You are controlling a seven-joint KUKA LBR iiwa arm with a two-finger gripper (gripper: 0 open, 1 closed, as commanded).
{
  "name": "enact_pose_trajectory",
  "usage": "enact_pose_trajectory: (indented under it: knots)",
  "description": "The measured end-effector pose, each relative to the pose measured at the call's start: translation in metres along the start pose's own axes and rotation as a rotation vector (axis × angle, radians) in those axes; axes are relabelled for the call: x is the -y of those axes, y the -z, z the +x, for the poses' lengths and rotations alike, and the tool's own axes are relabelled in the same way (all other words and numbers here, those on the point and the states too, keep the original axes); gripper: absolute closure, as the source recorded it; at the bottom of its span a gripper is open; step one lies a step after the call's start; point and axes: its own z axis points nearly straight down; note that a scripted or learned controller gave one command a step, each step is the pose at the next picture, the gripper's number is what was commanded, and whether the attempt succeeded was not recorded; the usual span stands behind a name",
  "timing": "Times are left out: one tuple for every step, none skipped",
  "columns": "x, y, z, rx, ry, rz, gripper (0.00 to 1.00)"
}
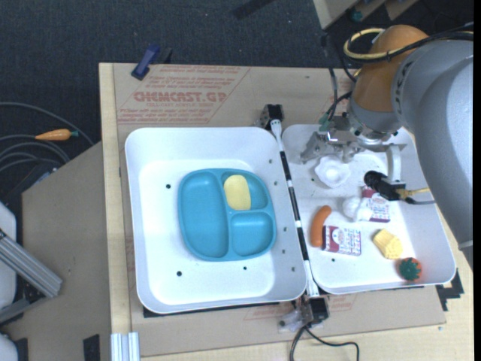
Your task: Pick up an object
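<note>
My gripper (333,147) hangs over the far part of the right bin (443,258), below the orange band of the arm. Just in front of it lies a white crumpled object (331,174), very close to the gripper; whether they touch is unclear. Further forward in that bin lie an orange sausage (321,222), a red and white carton (343,240), a second red and white packet (378,207) with a small white piece (353,207) beside it, a yellow wedge (388,244) and a red and green berry (409,269).
The left bin (150,277) holds a blue divided plate (207,216) with a yellow object (237,192) in its far right compartment. The bulky grey arm (443,104) covers the right bin's far right corner. A black clip (272,114) sits at the far end of the bins' joint.
</note>
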Motion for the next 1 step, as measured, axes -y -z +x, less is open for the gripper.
enact_pose_trajectory:
  knots:
    - [0.0005, 0.0, 0.0062, 0.002, -0.002, 0.002, 0.0]
